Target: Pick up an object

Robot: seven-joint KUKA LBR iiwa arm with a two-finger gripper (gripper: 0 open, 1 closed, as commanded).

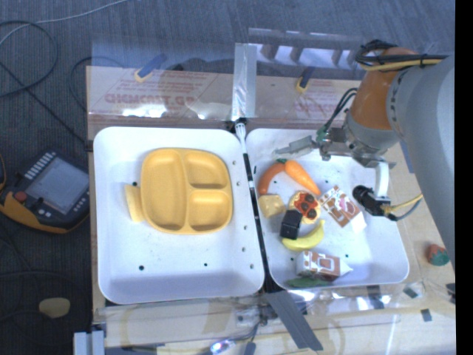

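Overhead view of the desk point(70, 287) with two white bins. The left bin point(111, 272) carries a yellow tray point(185, 189). The right bin point(384, 261) holds your candidates: a carrot point(303, 173), a banana point(304, 240), a black block point(291, 224), a small carton point(319, 266) and a patterned box point(340, 207), packed close together near the bin's middle. The end effector point(325, 145) sits over the far edge of the right bin, just beyond the carrot; whether it is released or clenched you cannot tell, and nothing is seen in it. To do this step well, choose an object with free sides: the carton near the front wall stands most apart. Centre over it, align across its narrow width, and descend straight to avoid nudging neighbours.
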